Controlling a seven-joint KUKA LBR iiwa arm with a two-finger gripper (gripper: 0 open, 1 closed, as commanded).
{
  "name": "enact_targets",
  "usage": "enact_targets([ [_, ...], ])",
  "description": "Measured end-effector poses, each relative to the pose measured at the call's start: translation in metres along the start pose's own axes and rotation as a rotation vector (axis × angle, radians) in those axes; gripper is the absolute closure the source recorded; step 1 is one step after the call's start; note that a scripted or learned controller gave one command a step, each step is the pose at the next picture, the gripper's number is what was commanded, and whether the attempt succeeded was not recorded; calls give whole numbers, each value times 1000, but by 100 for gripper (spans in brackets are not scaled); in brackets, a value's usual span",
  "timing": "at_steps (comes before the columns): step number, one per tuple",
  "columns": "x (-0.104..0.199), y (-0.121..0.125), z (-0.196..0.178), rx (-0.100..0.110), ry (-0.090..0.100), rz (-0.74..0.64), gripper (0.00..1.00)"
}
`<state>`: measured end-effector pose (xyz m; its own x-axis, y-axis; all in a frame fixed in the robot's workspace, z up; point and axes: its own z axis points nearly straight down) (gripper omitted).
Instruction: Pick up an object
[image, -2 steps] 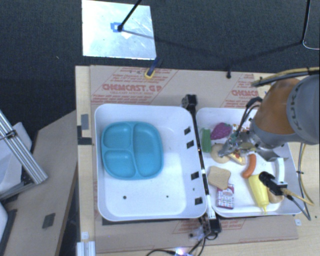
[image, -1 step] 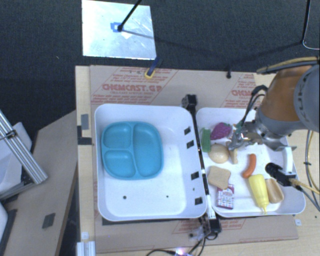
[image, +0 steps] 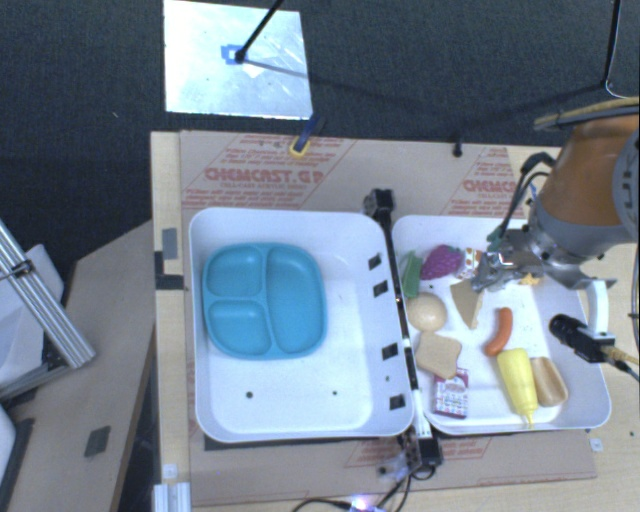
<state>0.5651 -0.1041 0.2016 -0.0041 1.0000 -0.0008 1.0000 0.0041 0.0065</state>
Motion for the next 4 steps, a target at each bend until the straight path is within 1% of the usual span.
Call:
enact_targets([
  [1, 0, 1, -24, 3, 1, -1, 100],
  [2, 53, 33, -17, 4, 3, -6, 100],
  [3, 101, 64, -30, 1, 2, -6, 100],
  [4, 141, 98, -35, -1, -3, -2, 100],
])
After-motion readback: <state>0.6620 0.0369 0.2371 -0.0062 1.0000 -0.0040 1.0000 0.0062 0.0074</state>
